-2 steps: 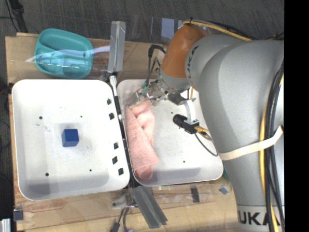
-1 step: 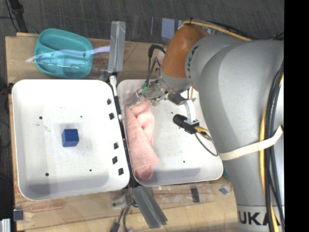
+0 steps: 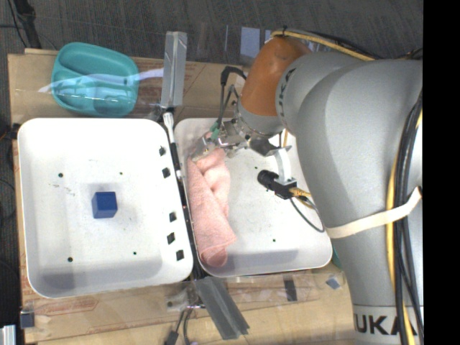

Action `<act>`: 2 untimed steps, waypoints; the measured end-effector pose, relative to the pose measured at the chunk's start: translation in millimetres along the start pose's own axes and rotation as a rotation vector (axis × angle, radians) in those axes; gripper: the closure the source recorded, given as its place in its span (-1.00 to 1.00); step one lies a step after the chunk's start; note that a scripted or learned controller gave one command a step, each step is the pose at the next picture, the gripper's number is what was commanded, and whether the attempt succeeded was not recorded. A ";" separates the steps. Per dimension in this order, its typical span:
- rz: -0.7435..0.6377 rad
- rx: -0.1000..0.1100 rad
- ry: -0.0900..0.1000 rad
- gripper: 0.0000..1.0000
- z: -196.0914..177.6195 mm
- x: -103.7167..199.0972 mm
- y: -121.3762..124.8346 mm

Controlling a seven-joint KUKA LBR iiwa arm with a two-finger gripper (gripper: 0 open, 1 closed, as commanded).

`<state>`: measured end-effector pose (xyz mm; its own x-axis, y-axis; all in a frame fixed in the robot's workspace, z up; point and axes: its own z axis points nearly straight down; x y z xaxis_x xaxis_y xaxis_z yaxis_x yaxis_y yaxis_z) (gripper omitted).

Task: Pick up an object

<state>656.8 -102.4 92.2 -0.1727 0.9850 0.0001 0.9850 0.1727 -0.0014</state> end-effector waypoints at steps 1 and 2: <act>0.000 0.000 0.000 -1.00 0.0 0.0 0.0; 0.000 0.000 0.000 -1.00 0.0 0.0 0.0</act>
<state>656.8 -102.4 92.2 -0.1727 0.9850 0.0001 0.9850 0.1727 -0.0014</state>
